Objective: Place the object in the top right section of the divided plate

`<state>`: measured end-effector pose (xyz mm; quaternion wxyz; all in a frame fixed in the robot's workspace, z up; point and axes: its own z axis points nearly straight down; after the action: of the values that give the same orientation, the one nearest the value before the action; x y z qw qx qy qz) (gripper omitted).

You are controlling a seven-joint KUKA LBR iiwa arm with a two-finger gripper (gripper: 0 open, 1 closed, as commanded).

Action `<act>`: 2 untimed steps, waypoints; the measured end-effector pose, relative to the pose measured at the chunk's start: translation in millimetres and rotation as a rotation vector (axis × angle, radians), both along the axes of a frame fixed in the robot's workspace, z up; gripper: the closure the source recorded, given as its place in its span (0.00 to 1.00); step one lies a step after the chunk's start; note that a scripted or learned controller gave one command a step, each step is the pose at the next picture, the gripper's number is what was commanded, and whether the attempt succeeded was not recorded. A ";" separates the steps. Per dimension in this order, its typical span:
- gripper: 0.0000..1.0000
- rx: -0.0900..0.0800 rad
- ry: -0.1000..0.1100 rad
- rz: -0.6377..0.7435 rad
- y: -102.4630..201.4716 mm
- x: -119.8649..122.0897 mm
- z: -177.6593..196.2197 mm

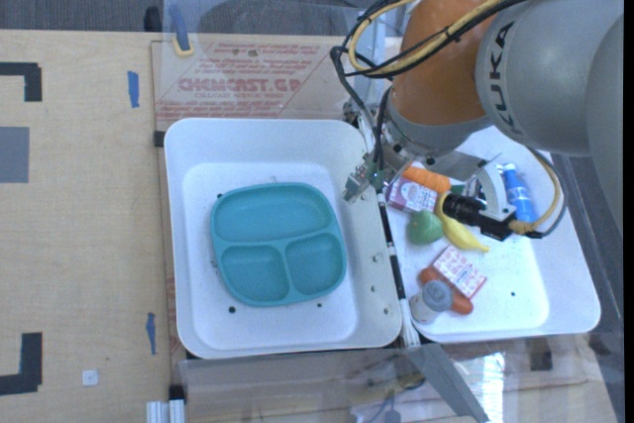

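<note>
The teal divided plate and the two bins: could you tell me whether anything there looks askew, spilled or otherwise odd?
Nothing looks spilled or damaged. The teal divided plate lies flat in the left bin, slightly rotated against the bin's edges. The small items, among them a green one and a banana, sit jumbled together in the right bin.

One fixed camera looks down from above at a slant, far enough back to take in both shallow white plastic bins [188, 243] and the pale wooden bench top [79, 213].
</note>
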<state>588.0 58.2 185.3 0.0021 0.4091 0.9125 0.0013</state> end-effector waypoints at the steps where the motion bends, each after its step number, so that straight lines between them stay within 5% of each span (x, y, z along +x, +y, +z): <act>1: 1.00 0.000 -0.002 0.272 46.9 -11.4 -74.1; 2: 1.00 -0.004 -0.028 0.643 126.6 -5.1 -87.3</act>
<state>582.9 184.7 98.0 0.0148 0.0996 0.9949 0.0058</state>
